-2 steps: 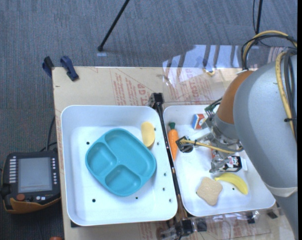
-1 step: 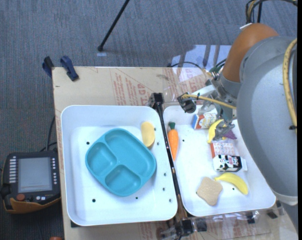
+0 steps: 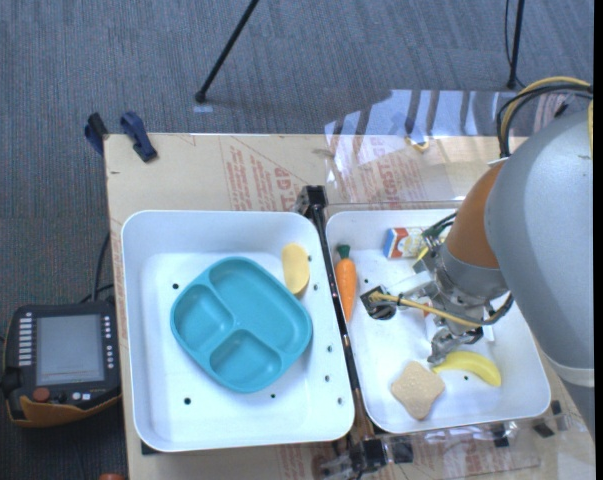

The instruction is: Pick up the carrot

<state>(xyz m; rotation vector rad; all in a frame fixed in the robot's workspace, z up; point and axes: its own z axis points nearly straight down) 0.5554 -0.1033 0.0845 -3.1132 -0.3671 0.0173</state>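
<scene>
Camera view: the carrot (image 3: 346, 283) lies lengthwise against the left wall of the right bin (image 3: 381, 360), its green top toward the far edge. The hand (image 3: 444, 346) hangs well apart from it, toward the bin's near right corner, just beside a banana (image 3: 471, 369) and a bread slice (image 3: 417, 389). Whether the hand is open or closed cannot be told.

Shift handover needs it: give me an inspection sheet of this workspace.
Surface: bench bearing left bin and right bin.
Job's things: carrot lying along right bin's left wall, not held.
Clutter: bread slice, banana, small carton in right bin; blue divided plate, yellow food piece in left bin.
Grippers: claw beside banana, apart from carrot.
Cables: yellow cable looped by arm.
Surroundings: teach pendant on carpet, tripod legs, blue clamp.
</scene>
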